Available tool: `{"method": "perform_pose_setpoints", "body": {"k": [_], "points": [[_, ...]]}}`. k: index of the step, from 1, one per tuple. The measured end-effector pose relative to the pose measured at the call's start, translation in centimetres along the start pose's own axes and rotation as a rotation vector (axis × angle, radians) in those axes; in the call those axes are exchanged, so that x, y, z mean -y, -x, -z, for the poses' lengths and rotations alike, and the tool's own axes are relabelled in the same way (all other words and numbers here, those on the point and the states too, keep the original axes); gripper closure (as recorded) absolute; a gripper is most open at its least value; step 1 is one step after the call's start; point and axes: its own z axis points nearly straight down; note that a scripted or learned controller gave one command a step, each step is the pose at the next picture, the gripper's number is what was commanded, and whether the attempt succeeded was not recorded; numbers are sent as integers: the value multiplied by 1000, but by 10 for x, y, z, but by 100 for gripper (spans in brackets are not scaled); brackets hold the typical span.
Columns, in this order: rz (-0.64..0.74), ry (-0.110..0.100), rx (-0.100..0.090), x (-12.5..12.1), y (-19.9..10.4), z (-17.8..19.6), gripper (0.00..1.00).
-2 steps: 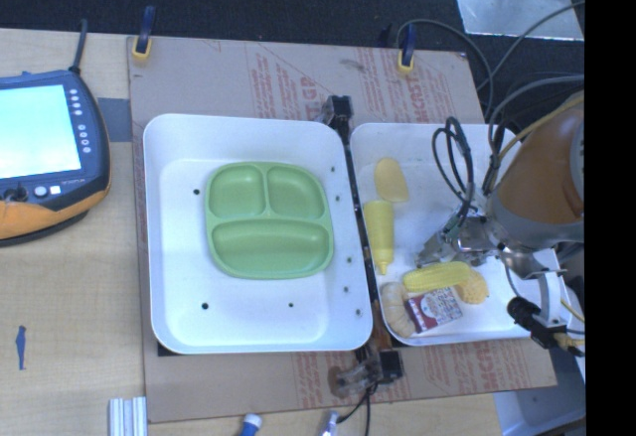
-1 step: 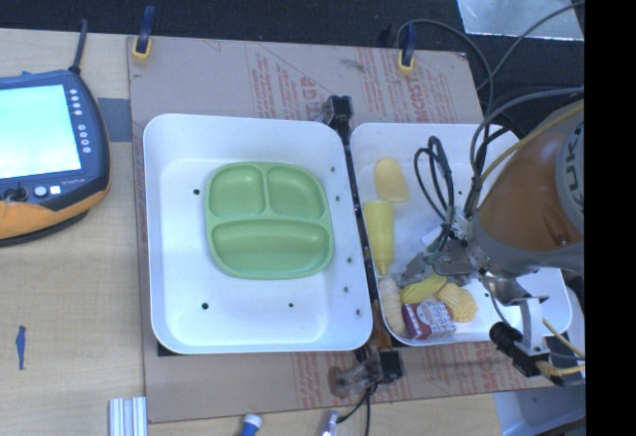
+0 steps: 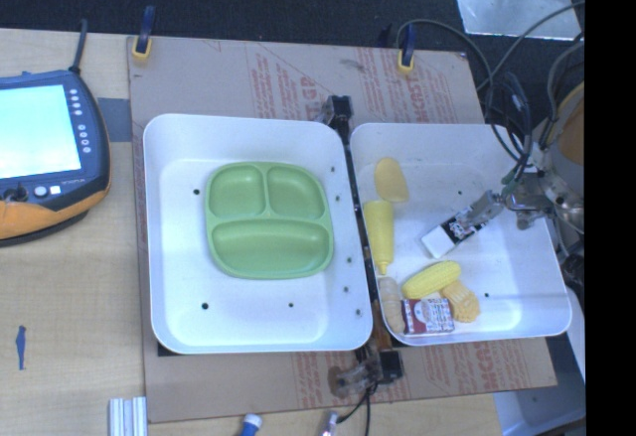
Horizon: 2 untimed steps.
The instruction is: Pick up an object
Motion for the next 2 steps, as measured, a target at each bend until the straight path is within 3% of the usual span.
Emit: {"method": "perform_pose_setpoints", "body": {"k": [1, 2], "points": [[4, -3, -2, 41, -57, -66, 0], [6, -1, -1, 64, -96, -65, 0]]}}
